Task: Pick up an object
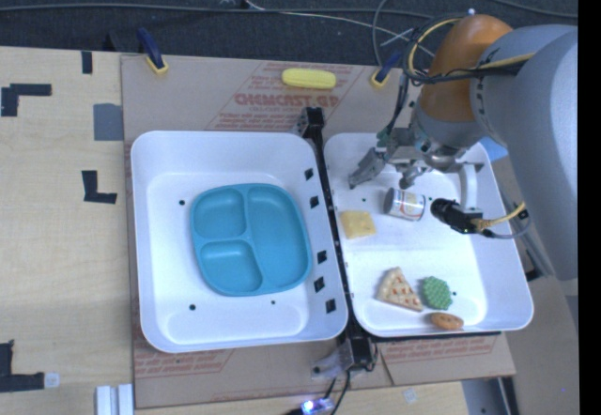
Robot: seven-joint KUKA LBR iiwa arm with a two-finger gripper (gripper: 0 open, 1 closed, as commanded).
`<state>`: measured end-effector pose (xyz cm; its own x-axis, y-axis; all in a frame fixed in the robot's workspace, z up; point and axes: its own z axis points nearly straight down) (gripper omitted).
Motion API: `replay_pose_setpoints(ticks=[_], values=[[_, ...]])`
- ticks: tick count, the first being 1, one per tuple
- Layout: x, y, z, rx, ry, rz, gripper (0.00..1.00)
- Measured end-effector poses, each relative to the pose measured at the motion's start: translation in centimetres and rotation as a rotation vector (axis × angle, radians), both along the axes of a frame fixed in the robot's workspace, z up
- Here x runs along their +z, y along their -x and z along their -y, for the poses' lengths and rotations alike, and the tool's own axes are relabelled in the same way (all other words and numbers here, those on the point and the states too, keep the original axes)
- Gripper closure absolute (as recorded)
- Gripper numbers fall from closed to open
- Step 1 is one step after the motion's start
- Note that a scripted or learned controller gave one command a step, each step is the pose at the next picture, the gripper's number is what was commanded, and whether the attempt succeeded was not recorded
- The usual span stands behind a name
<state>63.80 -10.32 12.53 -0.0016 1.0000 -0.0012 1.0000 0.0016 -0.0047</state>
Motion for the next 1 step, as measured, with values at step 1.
replay_pose_setpoints(ticks=[1], values=[[-4.31,0.04,-0.07,0.001,0.001,0.003,0.0]])
